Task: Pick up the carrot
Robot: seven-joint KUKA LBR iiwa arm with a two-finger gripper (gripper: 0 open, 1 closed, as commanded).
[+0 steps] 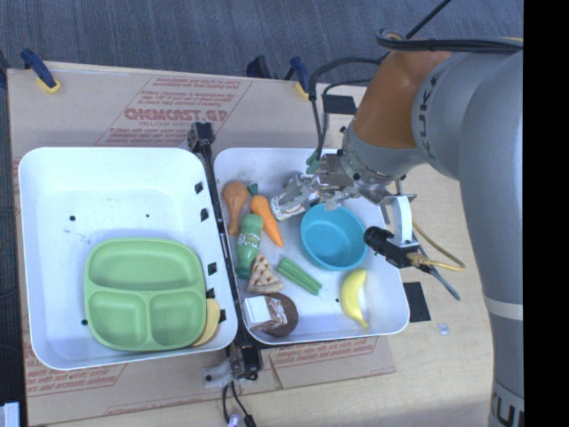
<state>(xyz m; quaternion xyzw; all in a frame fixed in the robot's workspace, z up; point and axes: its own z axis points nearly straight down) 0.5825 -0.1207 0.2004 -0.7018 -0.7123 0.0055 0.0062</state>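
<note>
The carrot [266, 220] is orange with a green top and lies tilted in the right bin [384, 318], near its left wall. My gripper [292, 199] hangs just to the right of the carrot, above the bin's upper middle and next to the blue bowl [332, 237]. Nothing visible is held in it. A second orange, pear-shaped item [234, 199] lies just left of the carrot.
Around the carrot lie a green bottle [250, 239], a pizza slice [262, 275], a green stalk [300, 275], a banana [356, 297] and a brown ring [281, 315]. The left bin [107, 181] holds a green divided plate [147, 295].
</note>
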